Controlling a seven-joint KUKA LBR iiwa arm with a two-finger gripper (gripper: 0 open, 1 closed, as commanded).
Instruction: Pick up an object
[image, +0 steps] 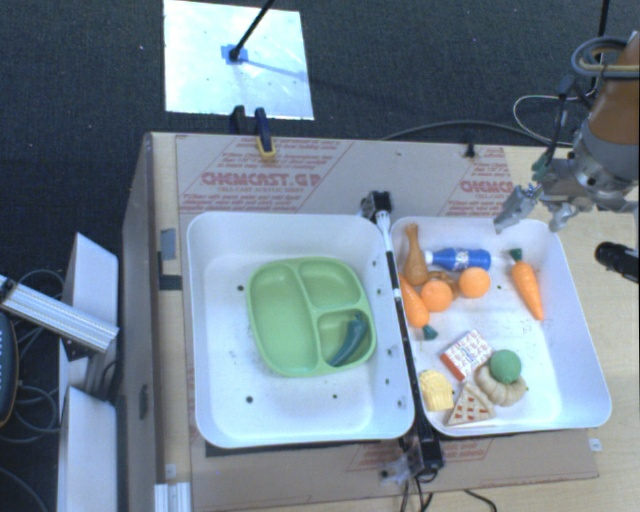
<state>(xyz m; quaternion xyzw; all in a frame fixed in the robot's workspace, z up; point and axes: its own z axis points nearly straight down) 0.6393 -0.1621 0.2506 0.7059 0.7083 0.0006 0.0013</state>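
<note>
Toys crowd the right-hand shallow white plastic bin (585, 345), which serves here as the landmark; gathering them in one walled tray keeps every candidate for the pick within the arm's reach. Inside this bin, near its far wall, lies a blue-and-white toy bottle (458, 259), with a brown toy drumstick (413, 260) to its left and two orange toy balls (455, 289) just in front of it. An orange toy carrot with a green top (526, 285) lies toward the bin's right side. Toward the near wall sit a red-and-white toy carton (466, 352), a green ball on a tan ring (503, 374), a yellow toy corn cob (435, 388) and a toy pizza slice (469, 406). The two-finger gripper (536, 206) hovers above the bin's far right corner, fingers spread apart and holding nothing, a posture judged suitable for descent onto the carrot or bottle. Left of the bin, a second white bin (215, 300) contains a green divided plastic plate (300, 310) with a dark green toy vegetable (350, 342) in one compartment. Beyond both bins, the protective sheet (300, 170) carries red lettering reading "CHEMCAST GP". The carton print is too small to read.
</note>
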